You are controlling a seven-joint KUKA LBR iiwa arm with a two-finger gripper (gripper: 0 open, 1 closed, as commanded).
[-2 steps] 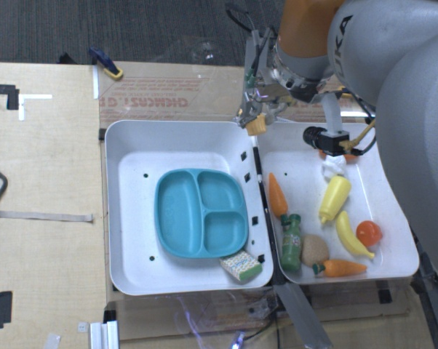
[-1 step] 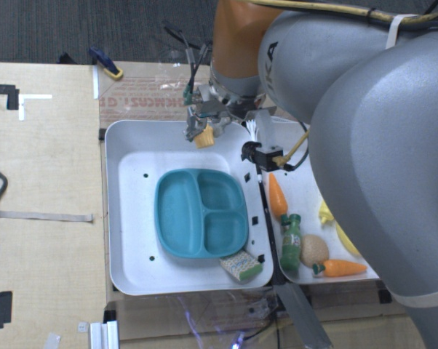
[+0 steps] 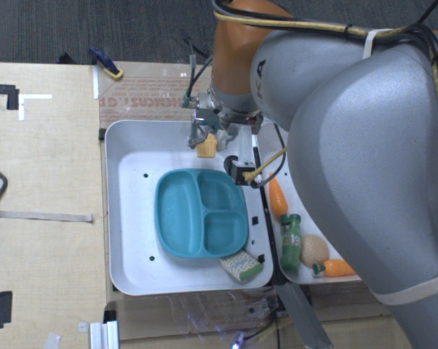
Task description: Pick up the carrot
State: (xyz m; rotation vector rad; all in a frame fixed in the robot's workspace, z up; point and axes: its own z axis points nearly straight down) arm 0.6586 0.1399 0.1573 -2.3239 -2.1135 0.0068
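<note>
The gripper (image 3: 204, 133) is hanging over the far edge of the left bin (image 3: 124, 195), and it is pinching a small tan block (image 3: 206, 147) between its fingers rather than anything orange. The carrot (image 3: 277, 197) is lying in the right bin (image 3: 306, 275), just past the divider between the two bins, pointing roughly away from the camera and partly tucked under the big grey arm (image 3: 350, 137). So the claw is sitting well apart from its target, off to the left and further back. To my eye the step in hand is getting rid of that block and coming across; it is going to need to let go over the left bin, lift clear of the rim, then line its fingers across the carrot's narrow width before descending. A green bottle (image 3: 291, 242) is lying just beside the carrot's near end, with a second orange piece (image 3: 337, 268) nearer the camera, so aiming at the carrot's middle is looking safest. The teal divided plate (image 3: 201, 213) and sponge (image 3: 241, 265) are sitting out of the way.
</note>
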